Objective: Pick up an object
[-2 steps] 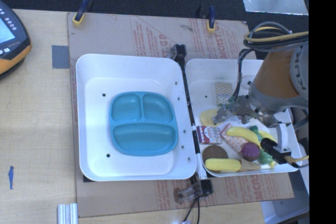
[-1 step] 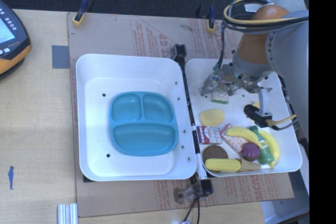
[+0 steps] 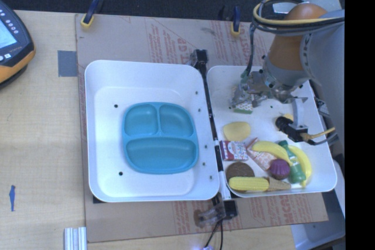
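My gripper (image 3: 246, 96) is low over the far left part of the right bin (image 3: 328, 184), reaching in from the right. A small green and white item (image 3: 241, 107) sits right at its tip; whether it is gripped is unclear. Just in front lies a pale yellow rounded piece (image 3: 236, 130). Toward the near end are a red and white packet (image 3: 234, 151), a banana (image 3: 280, 150), a purple piece (image 3: 279, 168), a green piece (image 3: 298, 171), a brown round piece (image 3: 240, 170) and a corn cob (image 3: 248, 184).
The left bin (image 3: 99, 126) holds a blue divided plate (image 3: 160, 137) in its middle. A rail with a black clamp (image 3: 200, 58) separates the two bins. An orange and grey device (image 3: 12, 38) rests on the bench at the far left.
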